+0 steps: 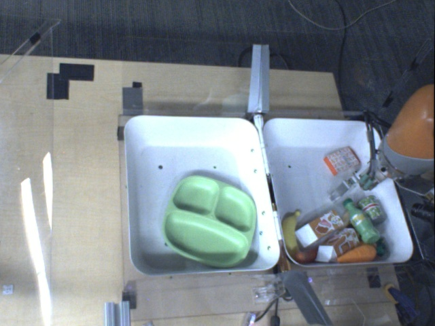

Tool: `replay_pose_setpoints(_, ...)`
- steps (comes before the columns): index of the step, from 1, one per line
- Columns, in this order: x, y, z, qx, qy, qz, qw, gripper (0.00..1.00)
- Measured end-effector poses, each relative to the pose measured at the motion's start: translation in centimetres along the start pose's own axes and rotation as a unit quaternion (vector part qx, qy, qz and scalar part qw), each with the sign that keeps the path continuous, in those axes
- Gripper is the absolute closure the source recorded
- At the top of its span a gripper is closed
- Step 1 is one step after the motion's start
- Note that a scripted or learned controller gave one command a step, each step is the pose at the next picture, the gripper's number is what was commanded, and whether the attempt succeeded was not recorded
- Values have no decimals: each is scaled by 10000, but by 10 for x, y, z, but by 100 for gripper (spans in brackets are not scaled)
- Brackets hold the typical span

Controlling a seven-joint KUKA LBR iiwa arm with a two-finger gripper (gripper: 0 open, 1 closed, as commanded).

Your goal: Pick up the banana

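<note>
A green tray [212, 221] lies in the left bin [146, 182]. The right bin [299, 155] holds a bottle [361, 223], carrot [356, 254], cartons [326, 227] and a packet [342, 159].

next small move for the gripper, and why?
Probably shift the gripper toward the curved yellow banana. The banana lies against the right white bin's left wall, beside a brown carton, while the gripper is near the far wall.

Even overhead light — soft focus, left-side glare streaks.
</note>
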State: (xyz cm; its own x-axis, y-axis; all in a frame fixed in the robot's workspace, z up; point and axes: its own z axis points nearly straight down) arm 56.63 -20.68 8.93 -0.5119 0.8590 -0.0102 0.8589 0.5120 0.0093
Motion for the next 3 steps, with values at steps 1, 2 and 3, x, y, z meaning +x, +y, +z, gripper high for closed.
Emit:
replay_pose_setpoints(1, 35, -52, -8, -118, -156, -2547, 9668, 0)
replay_pose_setpoints(2, 36, -50, -8, -124, -166, -2853, 9582, 0)
replay_pose_setpoints(3, 33, -47, -11, -79, -100, -3177, 9481, 0)
